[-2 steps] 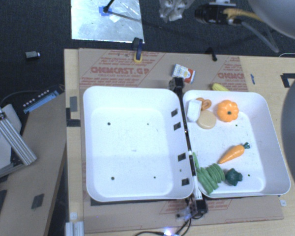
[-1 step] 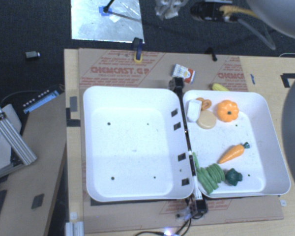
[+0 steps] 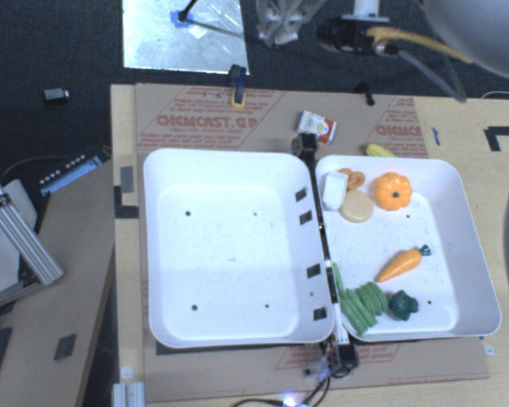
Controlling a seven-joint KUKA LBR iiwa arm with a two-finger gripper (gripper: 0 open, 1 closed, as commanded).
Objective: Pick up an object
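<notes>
We note the gripper [image 3: 284, 11] high above the desk, gripping nothing; whether its fingers are spread we cannot tell. The carrot [image 3: 399, 264] lies apart from its neighbours in the right bin [image 3: 467, 236]; descend squarely across it.

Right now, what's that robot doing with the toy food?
Nothing is being handled at the moment. The gripper hangs above the bench's far edge, away from both bins. The toy food sits untouched in the right bin: a pumpkin, a carrot, a broccoli, green beans, a tan round piece and a white piece. The left bin sits beside it. The pick-up hasn't started.
</notes>
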